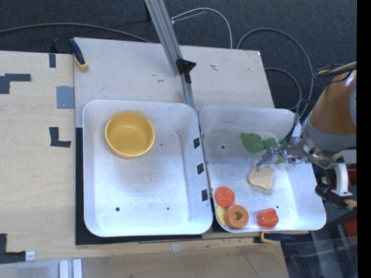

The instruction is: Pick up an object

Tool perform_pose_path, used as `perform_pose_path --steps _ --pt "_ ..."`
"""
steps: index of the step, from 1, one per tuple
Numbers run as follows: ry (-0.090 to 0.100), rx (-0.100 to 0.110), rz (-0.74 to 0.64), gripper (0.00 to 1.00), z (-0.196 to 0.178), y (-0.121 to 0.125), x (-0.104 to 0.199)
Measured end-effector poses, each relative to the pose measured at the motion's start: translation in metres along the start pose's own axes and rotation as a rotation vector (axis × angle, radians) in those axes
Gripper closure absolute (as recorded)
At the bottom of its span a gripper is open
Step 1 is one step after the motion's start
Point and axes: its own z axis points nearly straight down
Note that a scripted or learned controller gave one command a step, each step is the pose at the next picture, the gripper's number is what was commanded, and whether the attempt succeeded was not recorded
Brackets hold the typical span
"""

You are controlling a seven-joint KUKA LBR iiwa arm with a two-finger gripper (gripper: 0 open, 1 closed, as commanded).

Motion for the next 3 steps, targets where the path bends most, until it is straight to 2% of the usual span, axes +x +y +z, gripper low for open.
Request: perform_pose_path --steps 1,2,3 --pt "0.0 -0.001 -0.001 0.0 0.046 -0.002 0.007" --pt "0.0 -0.004 -0.002 1.0 0.033 -0.001 0.007" --pt "-0.004 -0.012 0.0 1.0 -0.026 -0.002 -0.001"
